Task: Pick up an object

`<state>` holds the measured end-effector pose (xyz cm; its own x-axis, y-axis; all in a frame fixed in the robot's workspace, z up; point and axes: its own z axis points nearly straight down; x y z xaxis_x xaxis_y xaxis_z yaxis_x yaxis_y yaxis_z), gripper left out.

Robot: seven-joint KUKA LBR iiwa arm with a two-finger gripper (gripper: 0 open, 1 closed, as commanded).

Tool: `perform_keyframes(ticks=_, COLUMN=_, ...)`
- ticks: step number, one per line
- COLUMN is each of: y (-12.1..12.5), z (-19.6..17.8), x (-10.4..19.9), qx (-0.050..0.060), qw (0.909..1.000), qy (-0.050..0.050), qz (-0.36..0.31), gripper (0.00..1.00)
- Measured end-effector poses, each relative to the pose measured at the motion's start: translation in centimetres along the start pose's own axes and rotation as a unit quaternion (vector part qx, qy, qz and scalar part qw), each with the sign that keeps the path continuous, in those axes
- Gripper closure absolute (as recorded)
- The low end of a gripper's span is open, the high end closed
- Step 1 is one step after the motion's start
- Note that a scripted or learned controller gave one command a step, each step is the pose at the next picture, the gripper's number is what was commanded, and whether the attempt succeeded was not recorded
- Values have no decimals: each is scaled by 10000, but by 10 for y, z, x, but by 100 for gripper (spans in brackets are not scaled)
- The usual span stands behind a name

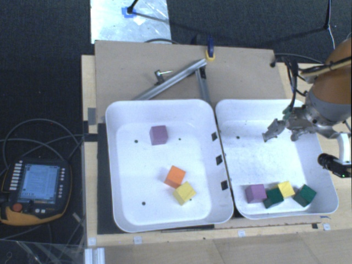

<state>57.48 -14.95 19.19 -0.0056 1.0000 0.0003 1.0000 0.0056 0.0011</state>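
My gripper (285, 132) hangs over the upper right part of the right bin (247, 104), open, with nothing between its fingers. Along that bin's front wall lie a purple cube (255, 192), a dark green cube (273, 197), a small yellow cube (285, 188) and another green cube (304, 194), all well below the gripper in the picture. The left bin (118, 147) holds a purple cube (158, 135) near its back, an orange cube (175, 175) in the middle and a yellow cube (184, 193) touching the orange one's front corner.
A metal bar (170, 78) lies slanted on the brown board (242, 70) behind the bins. A teach pendant (36, 190) with cables sits on the floor at the left. Black cables run past the arm (333, 89) at the right.
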Motion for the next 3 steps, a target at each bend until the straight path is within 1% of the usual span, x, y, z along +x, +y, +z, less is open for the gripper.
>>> perform_keyframes(ticks=1, y=0, z=0, x=0, qx=-3, qw=10000, qy=1, qz=6, gripper=0)
perform_keyframes(ticks=2, y=9, z=55, x=3, qx=18, qw=10000, qy=-1, qz=2, gripper=0)
perform_keyframes(ticks=3, y=9, z=104, x=3, qx=20, qw=10000, qy=-1, qz=14, gripper=0)
